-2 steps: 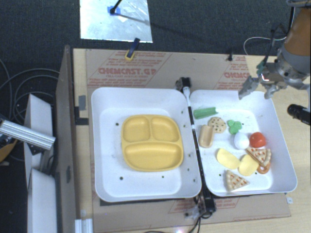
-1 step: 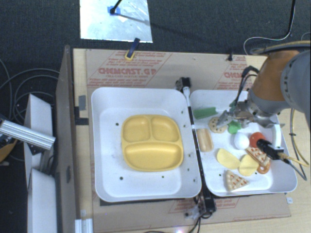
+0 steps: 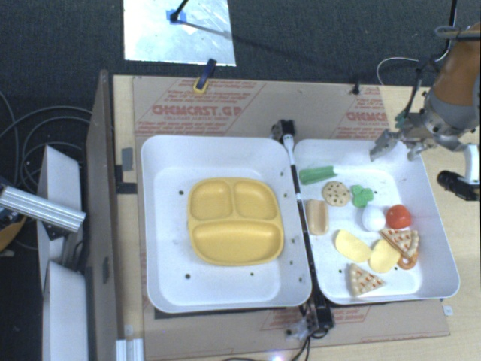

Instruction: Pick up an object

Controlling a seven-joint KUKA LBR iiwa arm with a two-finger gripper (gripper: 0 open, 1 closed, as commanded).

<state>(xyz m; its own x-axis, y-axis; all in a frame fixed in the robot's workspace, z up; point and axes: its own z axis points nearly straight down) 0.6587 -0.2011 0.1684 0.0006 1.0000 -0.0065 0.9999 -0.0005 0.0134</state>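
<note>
The right bin [image 3: 432,201] holds several toy foods: a green pod [image 3: 317,174], a cookie [image 3: 335,193], a small green piece [image 3: 362,195], a bun [image 3: 318,216], a white egg [image 3: 373,218], a red tomato [image 3: 398,216], yellow pieces [image 3: 351,245] and pizza slices [image 3: 365,280]. My gripper [image 3: 397,147] hangs over the bin's far right corner, above and behind the food. Its two fingers are spread open with nothing between them.
The left bin [image 3: 165,179] carries a yellow divided plate [image 3: 234,220]. A black clip [image 3: 285,130] sits where the two bins meet at the back. Cardboard lies under both bins, and a silver sheet [image 3: 179,21] lies on the floor beyond.
</note>
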